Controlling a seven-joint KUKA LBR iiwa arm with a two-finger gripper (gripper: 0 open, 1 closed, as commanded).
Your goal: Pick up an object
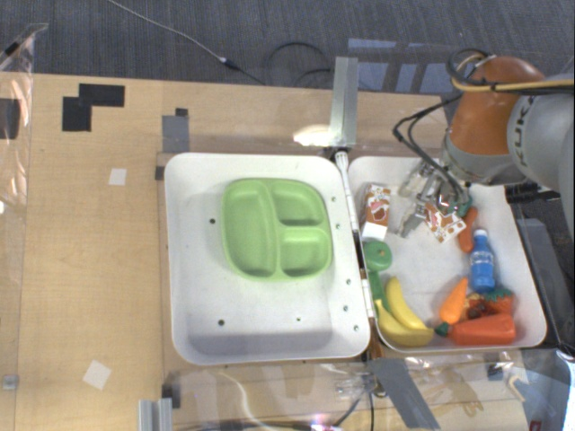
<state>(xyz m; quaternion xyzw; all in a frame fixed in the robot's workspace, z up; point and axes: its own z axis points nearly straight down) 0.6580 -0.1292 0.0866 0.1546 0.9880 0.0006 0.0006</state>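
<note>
Several small objects crowd the right bin (530, 268), and the end effector (429, 206) hangs low over its upper part, just beside a small red-and-white packet (442, 221) that lies at its fingertips. Whether the fingers are parted or closed on anything cannot be told at this size, and nothing can be seen clamped between them. To the left of the end effector sits a brown-and-white carton (376, 206); below and to its right stands a blue bottle (482, 260) with a slim orange carrot (467, 227) just above it. Further below lie a green round piece (377, 257), a banana (402, 310), a second carrot (455, 300) and a red block (485, 328). The left bin (193, 268), well apart from the end effector, bears a green divided plate (274, 227). Judged from this, the step in hand is the approach to a grasp, and the packet looks the nearest candidate. To do it well, the fingers should straddle the packet's narrow side and come down square, since a flat, thin thing may slip away or be pushed against the carrot. A slow close and a straight lift would keep the neighbours undisturbed.
</note>
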